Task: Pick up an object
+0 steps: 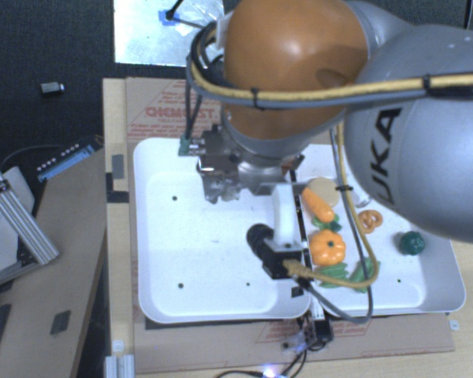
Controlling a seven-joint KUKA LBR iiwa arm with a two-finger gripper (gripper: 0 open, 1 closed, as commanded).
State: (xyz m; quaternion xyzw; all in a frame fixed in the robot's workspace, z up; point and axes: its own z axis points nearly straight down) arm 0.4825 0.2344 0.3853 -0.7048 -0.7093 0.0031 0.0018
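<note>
Over the left bin (173, 290), near the divider: pincer (221, 181), hidden under the wrist, grip state impossible to tell. Across in the right bin (433, 290): pumpkin (328, 248), carrot (318, 206), pretzel (370, 220), green ball (412, 243).

A grey arm (426, 156) with orange band (296, 46), black lettering, and a yellow cable (339, 93).

one fixed camera looks down on me at a slant from above the bench (79, 235), close enough that my arm (378, 109), entering from the right, blocks much of both bins (181, 290).
</note>
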